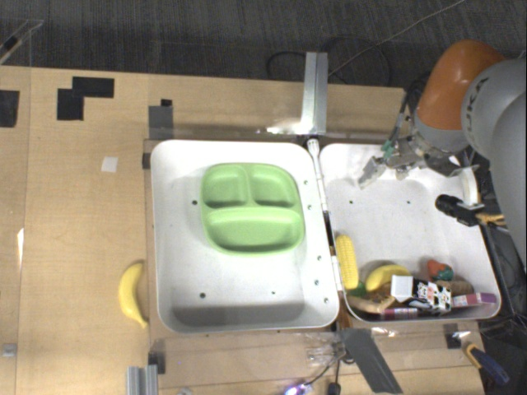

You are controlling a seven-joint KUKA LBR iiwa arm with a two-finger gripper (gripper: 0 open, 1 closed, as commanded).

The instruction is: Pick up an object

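My two-finger gripper point(375, 169) hangs over the bare upper part of the right white bin point(412, 212), fingers spread apart with nothing between them. Toward five o'clock from it, along the bin's near edge, lie a yellow corn cob point(347, 261), a small yellow banana point(384, 276) and a heap of other small toys point(440, 290). At nine o'clock, the left white bin point(177, 237) bears a green three-compartment plastic tray point(251, 206).

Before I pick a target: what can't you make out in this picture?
- Gripper: small and blurred in the camera view, over the right bin.
- Pile of small things at that bin's near edge: they overlap, and apart from the corn cob and banana, most can't be identified.
- Arm: cut off by the right edge.
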